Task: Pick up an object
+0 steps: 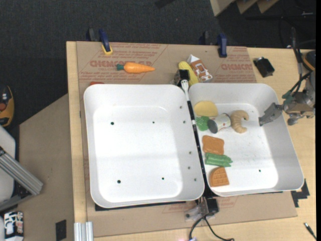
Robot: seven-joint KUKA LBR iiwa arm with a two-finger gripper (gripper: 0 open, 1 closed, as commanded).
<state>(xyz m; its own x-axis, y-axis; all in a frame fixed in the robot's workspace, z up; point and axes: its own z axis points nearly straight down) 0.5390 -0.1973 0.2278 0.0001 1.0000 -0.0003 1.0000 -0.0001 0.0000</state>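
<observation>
Gripper: the grey two-finger gripper [273,113] reaches in from the right edge over the right bin's upper right corner; one dark grey finger [270,114] shows, slanting down toward the bin floor; I cannot tell whether the fingers are apart or together, and nothing shows between them
Arm: cut off by the right edge, so just the wrist hardware [301,104] with its cables shows
Right bin: the shallow white plastic bin on the right [261,182] holds all the loose items along its left side
Items in right bin: a pale yellow rounded piece [206,108] at top; a green piece [201,123] just below it; a small white cylinder with a dark grey end [218,122] lying on its side; a tan curved bread-like piece [240,120] beside the cylinder, nearest the gripper yet apart from it; an orange square waffle-like piece [213,144]; a green pod-shaped piece [217,159]; an orange-brown wedge [218,176] lowest
Left bin: the shallow white plastic bin on the left [140,149], its floor marked by four dark dots
Outside the bins: an orange toy carrot with a green top [134,68] lies on the brown bench board [75,109] above the left bin; a yellow banana-like item [186,69] and a white and red-brown carton [199,69] sit together by the bins' upper junction, their shapes hard to make out
Clamps: two blue clamps [105,40] grip the board's far edge
</observation>
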